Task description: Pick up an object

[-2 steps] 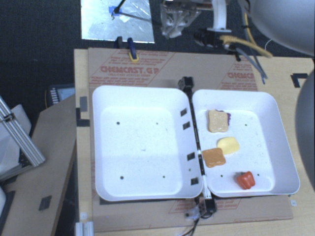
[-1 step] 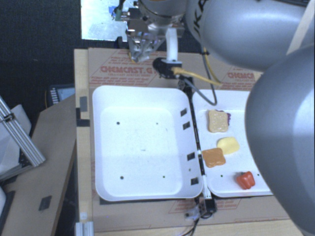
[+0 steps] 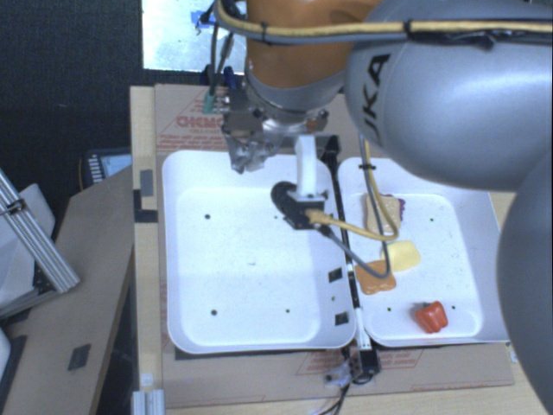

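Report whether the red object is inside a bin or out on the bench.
Inside. The red object lies on the floor of the view's right-hand bin, near its front rim.

The far side of the shallow white bin (image 3: 449, 253) (upper right of the frame) is covered by the grey arm (image 3: 449, 93); a purple-edged flat piece (image 3: 397, 206) is partly hidden there.

Grey arm (image 3: 449, 85) reaching in from right, orange band (image 3: 302, 24) above wrist, gripper (image 3: 248, 156) pointing down
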Action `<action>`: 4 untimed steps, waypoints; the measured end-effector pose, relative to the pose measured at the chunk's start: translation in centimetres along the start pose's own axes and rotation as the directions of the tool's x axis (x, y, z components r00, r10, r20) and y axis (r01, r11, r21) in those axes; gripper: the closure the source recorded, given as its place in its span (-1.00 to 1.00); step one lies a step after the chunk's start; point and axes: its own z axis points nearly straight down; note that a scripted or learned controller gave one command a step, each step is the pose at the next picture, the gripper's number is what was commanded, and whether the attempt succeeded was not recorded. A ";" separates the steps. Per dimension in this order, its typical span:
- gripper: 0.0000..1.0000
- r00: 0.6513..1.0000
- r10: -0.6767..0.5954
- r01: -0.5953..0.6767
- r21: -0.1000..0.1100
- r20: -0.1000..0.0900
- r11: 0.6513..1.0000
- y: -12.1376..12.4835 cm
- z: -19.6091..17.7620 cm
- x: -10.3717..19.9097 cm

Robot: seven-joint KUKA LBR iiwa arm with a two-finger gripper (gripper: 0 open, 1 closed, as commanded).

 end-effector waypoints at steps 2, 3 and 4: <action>1.00 1.000 0.008 -0.008 0.011 0.006 1.000 -2.0 1.9 -0.2; 1.00 1.000 0.009 -0.009 -0.005 0.001 1.000 0.4 4.5 -0.2; 1.00 1.000 0.005 -0.005 -0.021 -0.005 1.000 3.2 -8.6 -0.1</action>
